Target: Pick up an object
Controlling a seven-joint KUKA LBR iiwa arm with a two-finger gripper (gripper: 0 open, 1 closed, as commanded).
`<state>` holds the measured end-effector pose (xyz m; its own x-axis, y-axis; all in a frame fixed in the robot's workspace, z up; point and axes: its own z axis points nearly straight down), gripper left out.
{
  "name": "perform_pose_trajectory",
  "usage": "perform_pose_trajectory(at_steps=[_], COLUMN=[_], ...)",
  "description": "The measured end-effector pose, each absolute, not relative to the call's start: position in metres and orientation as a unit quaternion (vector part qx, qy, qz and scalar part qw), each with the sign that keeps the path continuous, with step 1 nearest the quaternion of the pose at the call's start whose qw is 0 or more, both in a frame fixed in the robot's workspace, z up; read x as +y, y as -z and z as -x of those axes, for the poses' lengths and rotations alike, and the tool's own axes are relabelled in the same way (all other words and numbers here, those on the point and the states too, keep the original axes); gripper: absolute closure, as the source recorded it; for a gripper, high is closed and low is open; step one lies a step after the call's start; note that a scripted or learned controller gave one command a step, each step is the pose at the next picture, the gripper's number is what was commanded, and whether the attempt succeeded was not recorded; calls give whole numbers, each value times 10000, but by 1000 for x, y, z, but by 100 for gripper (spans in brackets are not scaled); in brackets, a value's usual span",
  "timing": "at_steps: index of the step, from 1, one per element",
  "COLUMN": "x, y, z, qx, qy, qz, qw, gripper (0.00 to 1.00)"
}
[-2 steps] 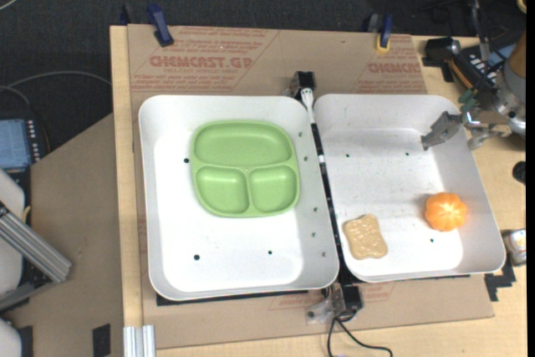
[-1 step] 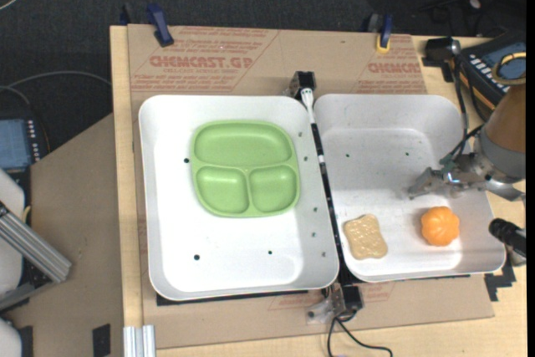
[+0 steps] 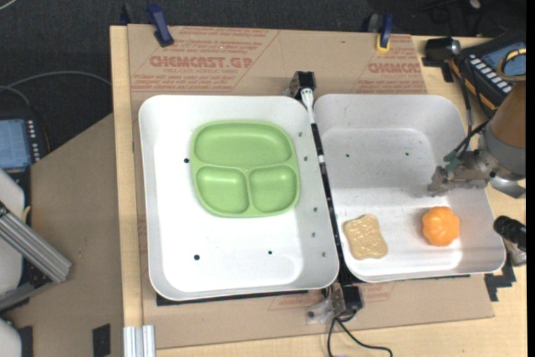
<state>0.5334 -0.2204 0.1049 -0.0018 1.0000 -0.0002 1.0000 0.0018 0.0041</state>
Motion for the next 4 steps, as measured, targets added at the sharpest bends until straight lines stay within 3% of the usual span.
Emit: perform_pose_trajectory(at_steps=[1, 2, 3, 4], x=[-223, -122, 57, 45], y=[-84, -127, -188, -185], z=[-599, -563, -590, -589], qx=[7083, 7092, 7128, 7074], qy=[-13, -2, -51, 1], qz=[-7059, -7050, -7013, -7068], qw=[32, -26, 9, -1], gripper=[100, 100, 100, 0])
